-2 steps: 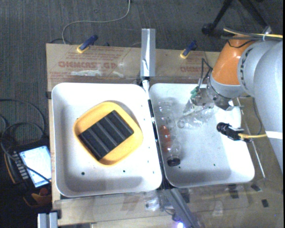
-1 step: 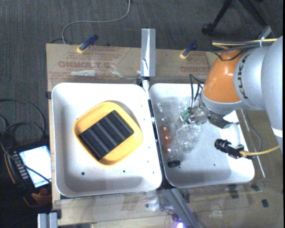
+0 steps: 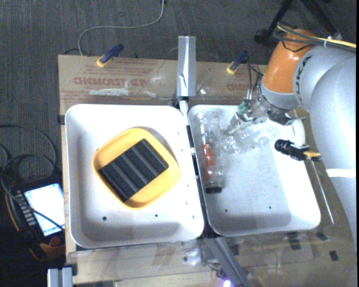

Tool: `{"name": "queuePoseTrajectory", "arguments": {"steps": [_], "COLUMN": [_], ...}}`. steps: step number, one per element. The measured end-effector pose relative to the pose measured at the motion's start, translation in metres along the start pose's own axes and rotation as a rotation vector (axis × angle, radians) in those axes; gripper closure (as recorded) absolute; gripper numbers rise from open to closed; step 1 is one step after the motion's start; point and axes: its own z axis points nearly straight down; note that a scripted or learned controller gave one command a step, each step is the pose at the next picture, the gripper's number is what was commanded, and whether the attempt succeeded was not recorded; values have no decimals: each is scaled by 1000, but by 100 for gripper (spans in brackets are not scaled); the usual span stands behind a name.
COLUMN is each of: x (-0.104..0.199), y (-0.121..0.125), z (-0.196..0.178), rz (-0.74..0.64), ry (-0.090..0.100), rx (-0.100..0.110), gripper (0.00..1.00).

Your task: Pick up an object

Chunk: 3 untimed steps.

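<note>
**Pincer low over the far end of the right bin**

You have the pincer (image 3: 244,115) down at the far end of the right bin (image 3: 275,214), with the grey arm (image 3: 329,100) reaching in from the right. It sits at the edge of a crumpled piece of clear plastic (image 3: 249,140). You cannot tell from this angle whether the pincer is open or closed, and nothing can be seen held in it.

Just beside it, along the bin's left wall, a clear bottle (image 3: 209,157) lies on its side, orange inside, with its dark cap toward the near end.

In the left bin (image 3: 78,160) you have a yellow tray (image 3: 167,181) lying turned at an angle, with a black ribbed panel (image 3: 134,167) set in it, well apart from the pincer.

Both bins rest on a cardboard sheet (image 3: 107,82) covering the surface.
</note>
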Motion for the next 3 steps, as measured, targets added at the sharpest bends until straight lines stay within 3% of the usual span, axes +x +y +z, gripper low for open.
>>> {"name": "queuePoseTrajectory", "arguments": {"steps": [1, 2, 3], "x": [54, 21, 56], "y": [-34, -96, -37], "z": [-2, -6, -9], "rz": [-224, 17, -44], "ry": [-6, 3, -2], "rx": [-5, 11, 13], "gripper": [0, 0, 0]}}
